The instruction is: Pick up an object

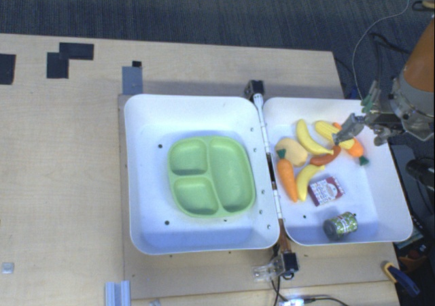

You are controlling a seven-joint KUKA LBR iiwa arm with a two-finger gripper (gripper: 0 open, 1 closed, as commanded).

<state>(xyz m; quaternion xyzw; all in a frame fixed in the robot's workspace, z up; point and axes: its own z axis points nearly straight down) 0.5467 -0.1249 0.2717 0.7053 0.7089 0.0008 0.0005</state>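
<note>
The yellow toy banana point(328, 130) lies at the far edge of the toy-food pile in the right bin point(387, 223), just under my jaws, whose opening I cannot tell, so I would descend straight, clear of the small carrot point(355, 149) beside it.

Two white bins point(143, 162), one green tray point(211, 175), three bananas point(309, 138), two carrots point(287, 180), one can point(340, 224).
</note>
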